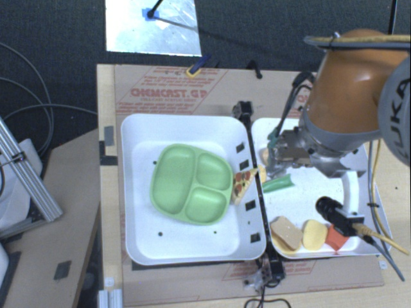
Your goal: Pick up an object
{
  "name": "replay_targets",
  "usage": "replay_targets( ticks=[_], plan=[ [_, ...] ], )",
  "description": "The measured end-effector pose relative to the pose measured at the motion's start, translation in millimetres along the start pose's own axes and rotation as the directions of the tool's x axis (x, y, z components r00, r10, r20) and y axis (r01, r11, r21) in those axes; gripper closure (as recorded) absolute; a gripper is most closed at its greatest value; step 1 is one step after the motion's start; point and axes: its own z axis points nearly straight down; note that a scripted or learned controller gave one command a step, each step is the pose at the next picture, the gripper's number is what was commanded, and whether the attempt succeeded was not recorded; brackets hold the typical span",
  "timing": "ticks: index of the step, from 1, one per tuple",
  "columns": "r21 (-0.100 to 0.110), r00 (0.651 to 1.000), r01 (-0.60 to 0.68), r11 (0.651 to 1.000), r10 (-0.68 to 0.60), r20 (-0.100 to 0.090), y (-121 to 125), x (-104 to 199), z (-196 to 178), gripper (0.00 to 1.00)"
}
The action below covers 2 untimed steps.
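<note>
Green plate (191, 183) mid left bin (138, 172), claw (277, 165) nr divider

Glossy green plastic tray (191, 184) in smooth white plastic bin (144, 236)

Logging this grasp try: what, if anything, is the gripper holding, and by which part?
It cannot be told. The gripper is low in the right white bin, just above a green stick-shaped piece, but nothing shows between its fingers.
</note>
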Motion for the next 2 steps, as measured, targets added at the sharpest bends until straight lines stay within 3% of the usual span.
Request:
replay_targets(
  ticks=[1,2],
  plan=[
    [-0.001,1.000,0.003,1.000,-0.003,0.000,21.3,15.7,10.5,1.00],
    [-0.001,1.000,-0.004,1.000,0.004,0.001,25.5,-21.3,13.7,1.00]
  ],
)
